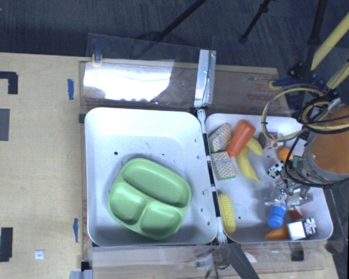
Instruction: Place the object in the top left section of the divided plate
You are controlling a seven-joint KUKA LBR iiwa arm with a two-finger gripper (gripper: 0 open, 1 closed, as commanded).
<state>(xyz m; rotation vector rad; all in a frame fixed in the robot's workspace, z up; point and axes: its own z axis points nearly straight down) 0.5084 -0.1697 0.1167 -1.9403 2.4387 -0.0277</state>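
Two shallow white plastic bins (100, 133) fill mid-frame. The green moulded divided plate (148, 197) lies in the left bin, all sections bare. At lower right the grey arm's gripper (289, 194) hovers just above a small blue bottle-shaped toy (276, 215), perhaps its target; whether it is gripping cannot be told. A clean pick means centring squarely before lifting clear of neighbouring toys.

Orange-banded arm (329, 148) (yellow, black cables), metallic gripper (291, 194).
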